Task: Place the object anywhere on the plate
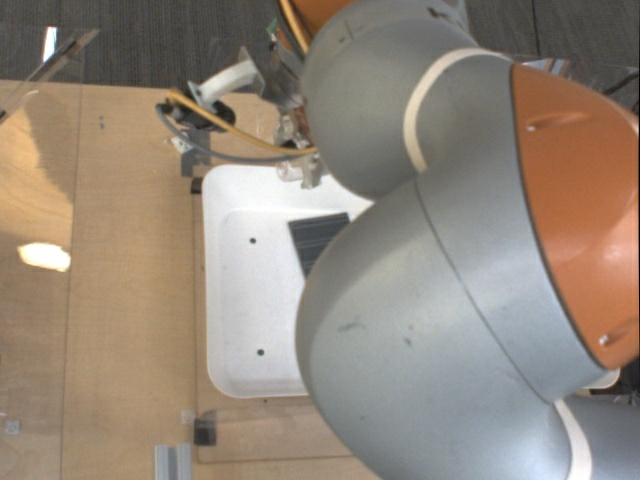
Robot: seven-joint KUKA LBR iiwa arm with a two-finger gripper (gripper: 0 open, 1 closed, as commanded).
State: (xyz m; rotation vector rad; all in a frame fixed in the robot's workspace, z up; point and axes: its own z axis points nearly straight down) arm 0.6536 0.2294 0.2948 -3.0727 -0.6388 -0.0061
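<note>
**Dark slab in the white bin, half under the arm**

You are looking down on the arm (450, 318), whose grey bulk and orange band (580, 198) cover the right and middle of the camera view; the white bin (230, 298) shows to its left, resting on the pale wooden bench (100, 268).

The dark slab (318, 236) lies flat on the bin's floor, in the upper half of the part you can see, well clear of the bin's left wall; its visible top edge runs left to right, rising slightly toward the right, and its left edge slants down toward the lower right; the arm hides the rest, so you cannot tell its long axis or which way it points.

What shows is a dark grey, matt corner with straight edges; fine ribs cross its surface, roughly parallel to the top edge; the piece on show is too small for you to read any marks.

The gripper (300, 163) sits at the bin's upper rim, above and a little left of the slab and apart from it; you cannot tell whether it is spread or closed, because the wrist and its fittings crowd that spot.

Two small dark dots mark the bin's floor, one left of the slab (252, 239) and one near the lower wall (261, 351); a small dark block (204, 431) sits on the bench just below the bin's lower left corner; dark carpet (150, 8) runs along the top.
</note>
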